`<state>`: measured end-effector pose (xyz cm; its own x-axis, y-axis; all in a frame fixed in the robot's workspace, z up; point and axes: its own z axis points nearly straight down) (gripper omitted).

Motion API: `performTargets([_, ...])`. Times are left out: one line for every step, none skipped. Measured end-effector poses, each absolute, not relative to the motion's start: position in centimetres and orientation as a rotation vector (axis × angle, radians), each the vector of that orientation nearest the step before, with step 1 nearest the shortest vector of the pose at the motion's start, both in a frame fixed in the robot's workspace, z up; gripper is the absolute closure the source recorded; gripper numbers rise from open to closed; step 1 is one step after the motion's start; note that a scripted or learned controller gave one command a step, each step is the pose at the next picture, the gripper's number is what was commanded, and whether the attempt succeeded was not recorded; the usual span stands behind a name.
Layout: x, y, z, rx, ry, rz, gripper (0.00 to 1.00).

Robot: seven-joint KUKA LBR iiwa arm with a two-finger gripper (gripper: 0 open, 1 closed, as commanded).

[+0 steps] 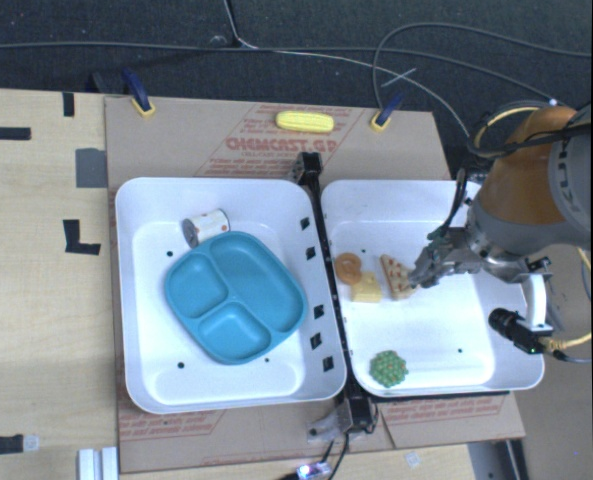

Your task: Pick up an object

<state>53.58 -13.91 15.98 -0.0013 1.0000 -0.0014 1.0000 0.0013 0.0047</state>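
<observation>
Here the fingers reach into the right bin, just beside a tan waffle-like piece whose long axis runs up-left to down-right — whether they grip it I cannot tell. Beyond it lie a yellow block and an orange round; a green ball sits nearer the front rim.

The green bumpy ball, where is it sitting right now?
The green ball lies in the right bin, near its front edge, below the yellow piece.
</observation>
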Motion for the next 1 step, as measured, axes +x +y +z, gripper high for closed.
performTargets([53.6, -13.13, 20.54, 2.217, 2.221, 0.003, 1.0])
